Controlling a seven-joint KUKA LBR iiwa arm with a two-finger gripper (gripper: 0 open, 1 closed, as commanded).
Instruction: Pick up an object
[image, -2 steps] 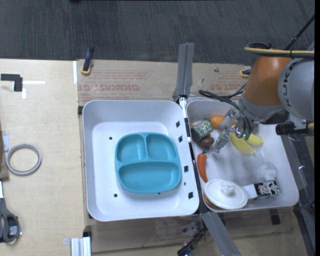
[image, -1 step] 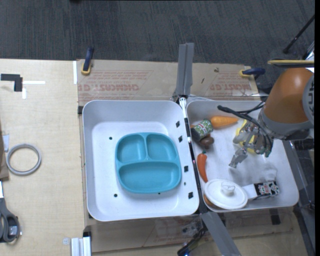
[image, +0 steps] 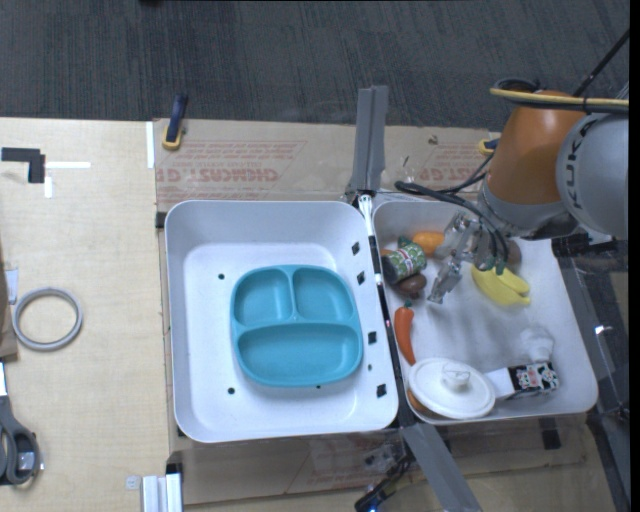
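Arm over the right bin, jaws (image: 452, 268) down among the food items, nothing in them that we can see.

We see the jaws spread apart, hanging between the small green can (image: 405, 261) on their left and the banana (image: 502, 285) on their right, touching neither as far as we can tell. An orange piece (image: 427, 241) sits just behind the can, a dark brown item (image: 412, 286) just in front of it. A carrot (image: 404, 333) lies along the right bin's (image: 570, 330) left wall. A white lidded dish (image: 453, 387) sits at the front edge, with a small black-and-white carton (image: 534, 377) just beside it. The left bin (image: 190, 300) holds a blue divided plate (image: 297, 326). On the bench (image: 90, 250), a grey tape ring (image: 45, 318) lies well left of the bins.
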